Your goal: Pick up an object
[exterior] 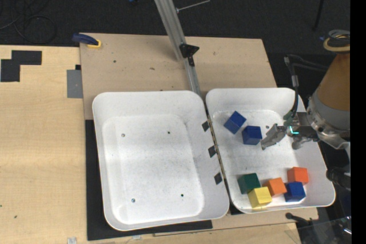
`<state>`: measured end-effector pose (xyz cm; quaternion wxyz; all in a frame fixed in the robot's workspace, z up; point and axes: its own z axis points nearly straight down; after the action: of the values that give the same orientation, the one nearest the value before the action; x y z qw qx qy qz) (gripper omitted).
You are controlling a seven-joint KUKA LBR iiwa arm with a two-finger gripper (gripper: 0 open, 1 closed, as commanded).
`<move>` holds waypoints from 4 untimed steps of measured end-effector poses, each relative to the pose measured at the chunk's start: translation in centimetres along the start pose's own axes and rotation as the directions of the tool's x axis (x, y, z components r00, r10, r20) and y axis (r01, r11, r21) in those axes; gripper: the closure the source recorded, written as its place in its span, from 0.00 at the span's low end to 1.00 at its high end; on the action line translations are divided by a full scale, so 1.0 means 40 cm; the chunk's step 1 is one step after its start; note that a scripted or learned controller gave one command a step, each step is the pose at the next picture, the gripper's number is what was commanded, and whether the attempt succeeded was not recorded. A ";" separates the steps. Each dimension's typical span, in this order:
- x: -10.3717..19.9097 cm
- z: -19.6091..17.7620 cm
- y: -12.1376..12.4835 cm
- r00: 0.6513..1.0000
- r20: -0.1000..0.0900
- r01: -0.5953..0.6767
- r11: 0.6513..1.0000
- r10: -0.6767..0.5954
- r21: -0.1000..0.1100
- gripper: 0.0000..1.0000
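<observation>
Two shallow white bins side by side on a wooden bench, viewed from above at a slant. The left bin [150,163] and the right bin [251,97] nearly touch along their inner edges. In the right bin, two blue cubes sit toward the far side — one [234,122] tilted, the other [251,135] just beside it. A cluster lies at the near edge: a green cube [248,182], a yellow cube [259,196], an orange cube [277,186], a red-orange cube [298,175] and a third blue cube [295,191], packed close together. The arm [334,94] enters from the right; its gripper [273,137] hangs low over the bin, just right of the second blue cube, fingers spread apart and nothing between them — no cube is held. A slanted metal rail [169,14] rises beyond the bins
</observation>
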<state>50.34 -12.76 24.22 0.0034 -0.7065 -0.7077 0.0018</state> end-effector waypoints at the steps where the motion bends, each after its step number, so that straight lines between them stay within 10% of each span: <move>1: -0.004 -0.004 0.001 1.000 0.001 -0.005 1.000 0.005 -0.005 0.00; 4: -0.013 0.371 -0.022 1.000 0.000 -0.003 1.000 0.003 -0.002 0.00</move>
<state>49.34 -13.26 9.37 0.0027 -0.7074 -0.7068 0.0011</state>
